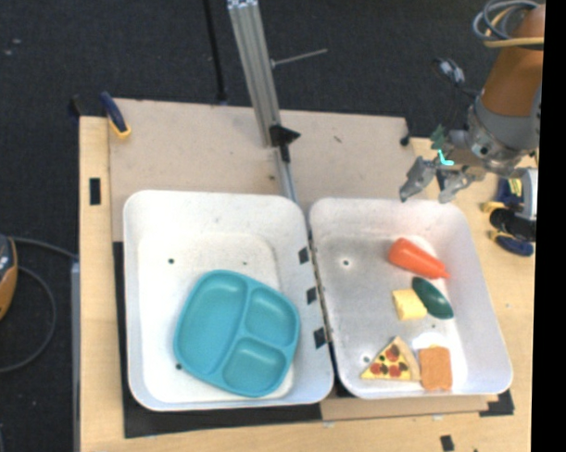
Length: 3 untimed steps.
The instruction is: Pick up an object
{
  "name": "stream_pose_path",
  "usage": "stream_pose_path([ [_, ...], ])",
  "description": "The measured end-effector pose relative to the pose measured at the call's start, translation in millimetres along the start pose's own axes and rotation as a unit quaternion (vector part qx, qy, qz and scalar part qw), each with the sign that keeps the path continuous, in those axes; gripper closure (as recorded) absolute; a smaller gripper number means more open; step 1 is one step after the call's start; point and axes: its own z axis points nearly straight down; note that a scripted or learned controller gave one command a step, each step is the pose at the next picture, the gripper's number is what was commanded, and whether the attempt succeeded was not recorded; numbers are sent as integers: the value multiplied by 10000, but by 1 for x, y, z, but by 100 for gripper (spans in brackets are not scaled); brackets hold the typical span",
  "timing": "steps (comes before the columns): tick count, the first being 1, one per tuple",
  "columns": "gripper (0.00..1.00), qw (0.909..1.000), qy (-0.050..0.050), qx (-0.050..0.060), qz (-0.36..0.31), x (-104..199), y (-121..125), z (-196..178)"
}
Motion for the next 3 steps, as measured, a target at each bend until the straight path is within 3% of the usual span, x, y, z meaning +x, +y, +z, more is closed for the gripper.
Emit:
stream_pose_path([
  [1, 0, 10000, -4, -19, -3, 0, 1, -2],
  [3, 0, 10000, -5, 4, -2, -5, 8, 115],
])
